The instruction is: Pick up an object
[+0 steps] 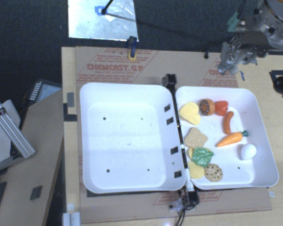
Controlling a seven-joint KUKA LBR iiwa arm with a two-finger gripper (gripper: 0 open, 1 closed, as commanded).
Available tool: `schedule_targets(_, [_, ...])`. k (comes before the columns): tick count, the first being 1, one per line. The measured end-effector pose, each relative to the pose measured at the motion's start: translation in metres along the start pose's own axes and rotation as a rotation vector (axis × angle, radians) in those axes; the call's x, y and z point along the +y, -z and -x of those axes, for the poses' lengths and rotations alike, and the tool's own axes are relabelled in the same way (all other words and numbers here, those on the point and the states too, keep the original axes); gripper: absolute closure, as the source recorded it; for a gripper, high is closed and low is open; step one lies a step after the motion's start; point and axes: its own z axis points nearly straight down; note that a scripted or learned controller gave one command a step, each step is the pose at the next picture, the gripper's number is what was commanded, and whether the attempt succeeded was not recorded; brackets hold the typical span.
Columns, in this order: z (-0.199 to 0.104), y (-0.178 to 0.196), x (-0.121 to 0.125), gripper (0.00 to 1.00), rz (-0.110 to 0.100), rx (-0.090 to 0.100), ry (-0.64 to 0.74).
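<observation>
Although the task names no particular object, we find every candidate gathered in the right bin [262, 126], which fills the lower right of the frame, beside the left bin [127, 135] at centre. Both sit on the bench [47, 126]. Along the right bin's upper edge lie a pale yellow piece [189, 113], a brown doughnut-like round [207, 107] and a red piece [220, 107], close together. Below them, toward the right, a sausage [228, 122] stands nearly vertical, a carrot [230, 139] lies slanted just under it, and a white egg [247, 151] rests apart near the right wall. At the bin's left side a slice of bread [195, 138], a green leaf [203, 155], a yellow piece partly beneath it and a cookie [213, 172] crowd together and overlap. The gripper [225, 68] hangs in the upper right of the frame, above the bin's far rim and clear of all the objects; we cannot tell whether it is open or closed, and nothing is seen between its tips. We judge the step in hand to be the approach. To do it well, we would choose an isolated object, such as the egg or the carrot, descend straight over its middle, span the carrot across its narrow width, and avoid the overlapping pile by the left wall.
</observation>
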Motion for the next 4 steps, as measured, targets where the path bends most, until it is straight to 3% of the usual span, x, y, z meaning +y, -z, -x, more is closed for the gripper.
schedule_targets(2, [0.164,-0.001,0.117,1.00,0.005,-0.007,-0.009])
schedule_targets(3, [0.258,0.001,0.154,1.00,0.006,-0.008,-0.007])
schedule_targets(4, [0.244,0.000,0.077,1.00,-0.002,-0.002,-0.007])
